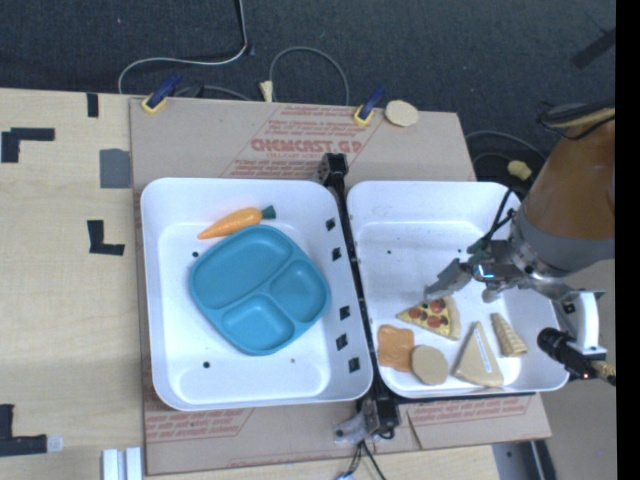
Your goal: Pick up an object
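Progress: nothing lifted | we saw the gripper (pixel 452 280) low in the right bin (pixel 420 203), just above the pizza slice (pixel 433 315) | jaws: we could not tell | pickup remained.

Two white bins sit side by side on the bench (pixel 60 298). The left bin (pixel 165 268) holds a blue tray (pixel 260 290) with three compartments, and a carrot (pixel 235 222) lies just beside the tray's far edge. The right bin (pixel 420 208) holds toy food near its front wall: a pizza slice (pixel 433 316), toast (pixel 395 347), a round cookie (pixel 431 365), a pale wedge (pixel 480 358) and a cone (pixel 508 335). The gripper (pixel 462 274) (reaching in from the right) hangs just above the pizza slice.
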Controlling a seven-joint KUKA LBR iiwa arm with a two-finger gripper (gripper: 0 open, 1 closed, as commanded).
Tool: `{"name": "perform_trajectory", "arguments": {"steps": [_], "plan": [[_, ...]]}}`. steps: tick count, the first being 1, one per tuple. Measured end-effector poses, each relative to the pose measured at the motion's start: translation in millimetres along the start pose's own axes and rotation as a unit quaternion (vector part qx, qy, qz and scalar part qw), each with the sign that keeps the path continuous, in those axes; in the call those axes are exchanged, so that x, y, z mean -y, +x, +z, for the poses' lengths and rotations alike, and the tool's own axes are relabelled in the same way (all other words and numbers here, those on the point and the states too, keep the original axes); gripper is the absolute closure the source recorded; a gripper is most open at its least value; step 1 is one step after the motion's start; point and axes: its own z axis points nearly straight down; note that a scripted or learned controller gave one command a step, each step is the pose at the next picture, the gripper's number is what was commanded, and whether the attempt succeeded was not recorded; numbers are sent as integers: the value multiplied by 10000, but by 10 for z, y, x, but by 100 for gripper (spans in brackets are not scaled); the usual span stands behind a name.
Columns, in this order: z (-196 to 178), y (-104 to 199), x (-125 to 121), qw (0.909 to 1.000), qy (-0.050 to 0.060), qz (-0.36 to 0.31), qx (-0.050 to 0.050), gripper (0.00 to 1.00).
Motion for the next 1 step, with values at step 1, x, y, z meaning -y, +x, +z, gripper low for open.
{"name": "perform_trajectory", "arguments": {"steps": [1], "plan": [[1097, -127, -136, 10000, 35, 5, -8, 0]]}}
